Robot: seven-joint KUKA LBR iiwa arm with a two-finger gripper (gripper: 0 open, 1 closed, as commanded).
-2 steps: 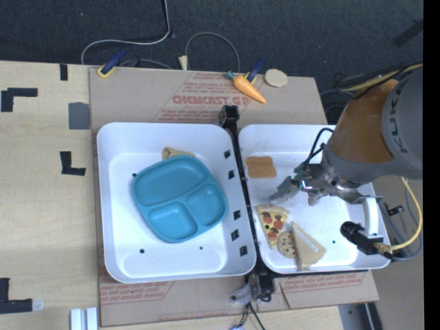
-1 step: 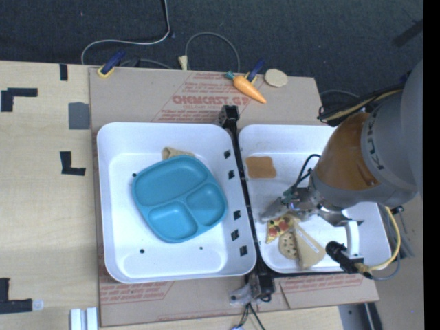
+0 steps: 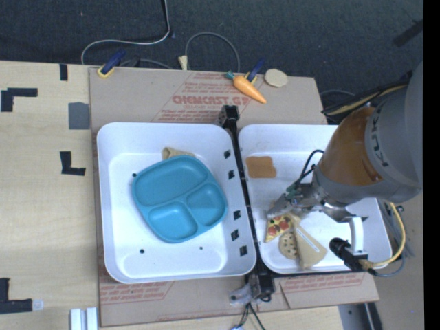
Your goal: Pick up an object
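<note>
My gripper is low in the right bin, under the grey arm with its orange band. It hovers just above the top of a toy pizza slice that lies near the bin's front wall. Whether it touches the slice I cannot tell. A brown toast-like square lies flat at the back left of the same bin, apart from the gripper. In the left bin lies a blue divided plate, with a tan piece poking out from under its far edge.
A toy carrot and a tan disc lie on the cardboard behind the bins. A black divider runs between the two bins. Cables loop at the back and by the right bin's front right corner.
</note>
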